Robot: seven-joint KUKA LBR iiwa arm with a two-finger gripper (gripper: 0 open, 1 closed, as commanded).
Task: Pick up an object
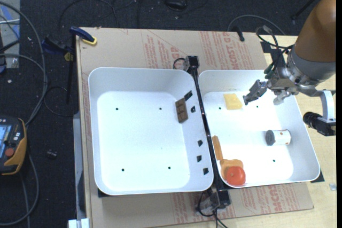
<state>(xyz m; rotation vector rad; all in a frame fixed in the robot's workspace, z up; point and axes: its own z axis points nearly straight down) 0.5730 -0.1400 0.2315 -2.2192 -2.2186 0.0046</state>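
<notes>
Over the right-hand shallow white plastic bin (304,131), near its upper right corner, I logged the grey arm's two-finger gripper (255,92) hanging above the floor with nothing in it; the dark fingers pointed left toward a pale yellow squarish block (232,101), and I could not tell from my feed whether they were apart or together. That block lay flat on the bin floor just beside the fingertips, apart from them, which I judged made it the likeliest pick, since it sat clear of the walls with room on each side. Further down the same bin lay a short white cylinder with a dark end cap (278,137) on its side, well apart from the block, and I guessed it could roll if nudged. Against the bin's lower left wall sat a red round ball-like object (235,174) touching an orange elongated piece (222,155), crowded into the corner and, in my judgement, awkward for two fingers. By the divider in the left-hand shallow white plastic bin (107,115), a small brown rectangular block (181,111) rested on the sloping right wall, far from the arm's reach-in side. Nothing had been lifted yet.
</notes>
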